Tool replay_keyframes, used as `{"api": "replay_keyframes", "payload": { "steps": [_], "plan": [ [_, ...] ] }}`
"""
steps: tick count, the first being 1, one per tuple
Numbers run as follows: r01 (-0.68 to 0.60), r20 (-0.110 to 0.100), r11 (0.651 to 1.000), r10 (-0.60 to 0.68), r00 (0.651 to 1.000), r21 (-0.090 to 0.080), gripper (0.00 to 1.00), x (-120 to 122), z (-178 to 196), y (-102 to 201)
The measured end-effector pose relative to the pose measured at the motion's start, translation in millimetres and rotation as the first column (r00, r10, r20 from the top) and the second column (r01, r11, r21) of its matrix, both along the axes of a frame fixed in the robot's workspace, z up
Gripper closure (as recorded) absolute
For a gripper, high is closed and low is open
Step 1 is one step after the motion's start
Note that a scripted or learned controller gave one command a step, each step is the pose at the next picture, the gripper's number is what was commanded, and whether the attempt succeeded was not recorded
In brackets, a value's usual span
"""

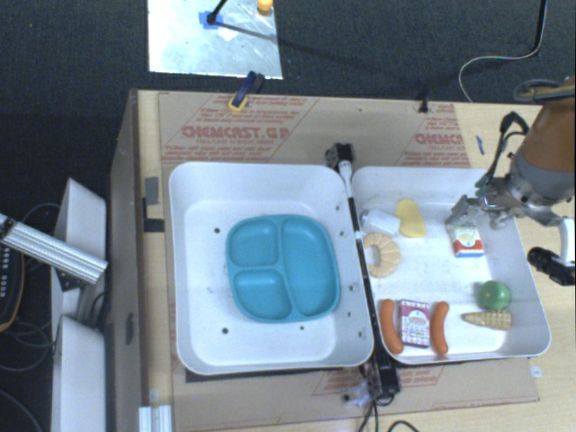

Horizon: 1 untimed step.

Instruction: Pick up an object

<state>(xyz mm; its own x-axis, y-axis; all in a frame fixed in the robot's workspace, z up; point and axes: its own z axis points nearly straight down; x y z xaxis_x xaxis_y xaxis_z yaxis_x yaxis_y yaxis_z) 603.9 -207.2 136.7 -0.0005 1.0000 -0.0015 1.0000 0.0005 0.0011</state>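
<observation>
- Gripper (470, 216) hangs at the far right part of the right bin (531, 327), on the grey arm (540, 165) with its orange band; whether it is apart or together cannot be told.
- Carton (466, 241), small, red and white, lies just below the gripper, touching or nearly so; its print is too small to read.
- Yellow piece (411, 219) and white piece (380, 220) lie to the left of it, near the bin's far left corner.
- Ring (383, 255), pale and ridged, sits just in front of those two.
- Green ball (493, 294) rests near the right wall, with a cone (487, 319) just in front of it.
- Red box (414, 322) with a white label lies at the near edge between two sausages (390, 325); the label cannot be read.
- Left bin (193, 241) holds a blue tray (282, 267) with three compartments.
- Bench (225, 129) is covered with brown sheet printed in red "CHEMCAST GP", seen behind the left bin and again, partly cut, behind the right one; smaller lines beneath are unreadable.
- Silver sheet (193, 34) lies on the dark floor beyond the bench, with a small yellow thing (264, 4) on it.
</observation>
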Motion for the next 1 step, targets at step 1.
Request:
{"api": "replay_keyframes", "payload": {
  "steps": [1],
  "plan": [
    [0.000, 0.000, 1.000, 0.000, 1.000, 0.001, 0.00, -8.7, -33.1, 1.0]
  ]
}}
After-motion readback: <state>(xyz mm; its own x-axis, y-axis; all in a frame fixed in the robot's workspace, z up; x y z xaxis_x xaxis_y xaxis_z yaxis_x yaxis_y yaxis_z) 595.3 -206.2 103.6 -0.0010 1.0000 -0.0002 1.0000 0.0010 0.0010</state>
